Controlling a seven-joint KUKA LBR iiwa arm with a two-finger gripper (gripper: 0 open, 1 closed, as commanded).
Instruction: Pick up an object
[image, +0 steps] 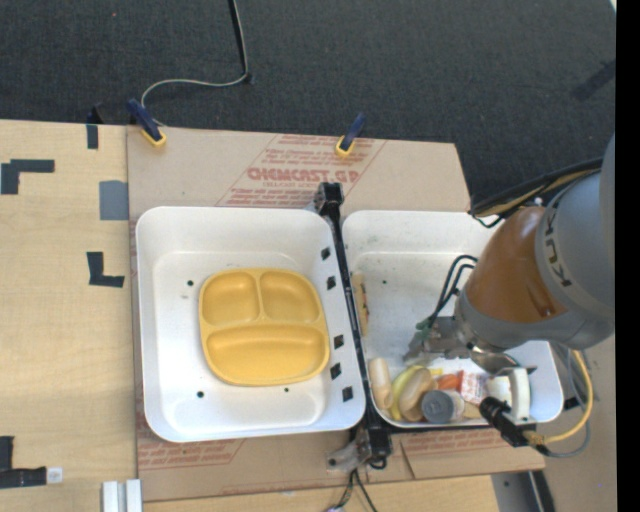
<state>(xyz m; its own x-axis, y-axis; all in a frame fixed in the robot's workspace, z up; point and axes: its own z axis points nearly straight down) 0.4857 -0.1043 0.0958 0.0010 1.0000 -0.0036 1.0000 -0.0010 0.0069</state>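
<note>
1. The arm reaches over the right bin (400, 235); its pincer (432, 340) hangs low above the bin floor, and I cannot tell its state.
2. A heap of small objects (425, 388) lies in the bin's near corner, just below the pincer.
3. The yellow tray (264, 326) in the left bin (160, 300) lies well apart.

You'll find small objects (425, 390) heaped in the right bin's (400, 250) near corner: a pale tube, something yellow, a grey round cap, a red-and-white piece, all touching.
</note>
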